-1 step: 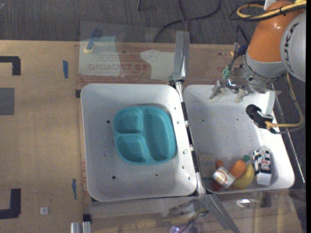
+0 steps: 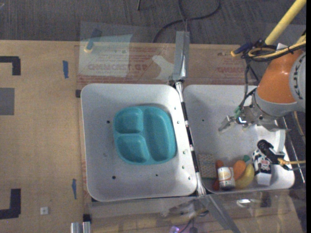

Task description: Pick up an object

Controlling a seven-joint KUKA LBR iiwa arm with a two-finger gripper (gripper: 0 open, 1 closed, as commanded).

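My gripper point(image 2: 228, 124) hangs over the middle of the right bin point(image 2: 209, 106), pointing left, with nothing between its fingers, which look spread open. Several small objects lie along the bin's near edge: a small brown box point(image 2: 207, 164), a little jar with a red top point(image 2: 224, 176), an orange carrot-like piece point(image 2: 239, 167), a yellow banana point(image 2: 246, 177) and a black-and-white carton point(image 2: 263, 163). They all sit below and to the right of the gripper, apart from it.
The left bin point(image 2: 97, 178) holds a teal three-compartment plate point(image 2: 144, 134). A metal divider point(image 2: 181, 57) runs between the bins. Cables and a yellow rod point(image 2: 286, 17) sit at the back right.
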